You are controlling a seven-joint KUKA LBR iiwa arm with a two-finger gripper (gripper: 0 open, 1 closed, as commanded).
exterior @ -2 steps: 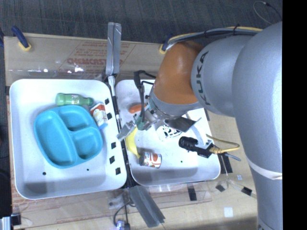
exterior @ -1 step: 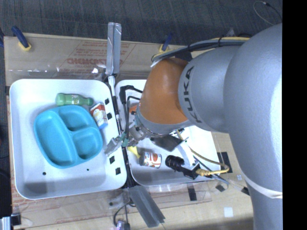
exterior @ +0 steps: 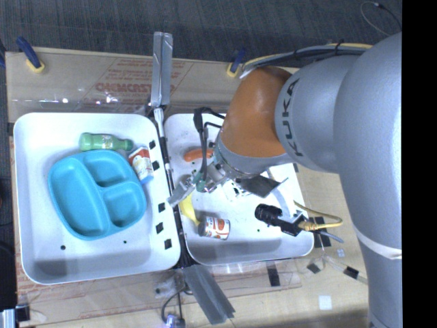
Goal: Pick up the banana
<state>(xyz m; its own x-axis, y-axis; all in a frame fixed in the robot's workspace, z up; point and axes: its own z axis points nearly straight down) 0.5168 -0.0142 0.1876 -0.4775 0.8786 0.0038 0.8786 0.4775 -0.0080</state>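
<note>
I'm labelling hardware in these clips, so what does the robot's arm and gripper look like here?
The arm is thick, rounded and glossy grey, with dark KUKA lettering on its side. A wide orange band wraps it above the wrist. Below that sits a small gripper of dull metal and dark parts; finer detail is too small to tell.

blue divided tray (exterior: 95, 193) in left bin (exterior: 31, 251), green bottle (exterior: 102, 142) above it, small can (exterior: 141, 164) at its right edge, tipped can (exterior: 214, 227) and orange item (exterior: 194, 154) in right bin (exterior: 239, 255)
</note>
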